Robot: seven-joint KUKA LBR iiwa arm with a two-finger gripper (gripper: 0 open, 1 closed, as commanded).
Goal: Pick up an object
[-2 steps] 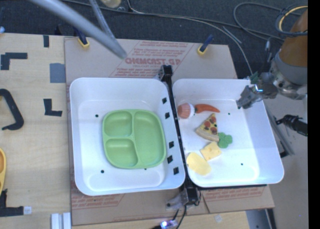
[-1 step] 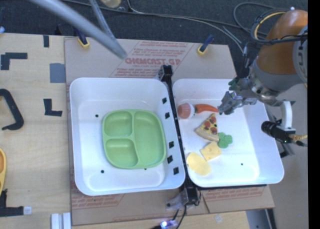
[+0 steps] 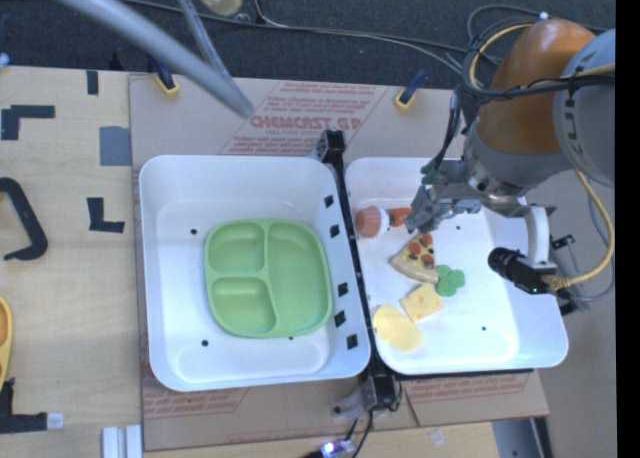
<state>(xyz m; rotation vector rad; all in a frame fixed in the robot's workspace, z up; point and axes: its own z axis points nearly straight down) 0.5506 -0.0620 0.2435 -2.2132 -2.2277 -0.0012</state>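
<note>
Down in the right bin, the toy foods lie in a loose cluster toward the divider that separates the two bins. Taking the pizza slice as the landmark: it lies flat on the bin floor near the middle of the cluster, its toppings facing up. Just up and left of the pizza slice sits a small pinkish round piece, and beside that, closer to the slice's top, an orange piece that is partly hidden by the hand. Touching the pizza slice's lower right edge is a green leafy piece. Just below the slice rests a yellow cheese wedge, and further down and left of it a pale yellow round piece. The hand hangs just above the pizza slice's upper end, tilted down toward the food; from this angle I cannot tell its state, and nothing is visibly gripped. Behind it the grey arm with its orange band reaches in from the right. Well to the left of the pizza slice, across the divider, the left bin holds a green sectioned plate. Both bins rest on a cardboard sheet on the desk.
</note>
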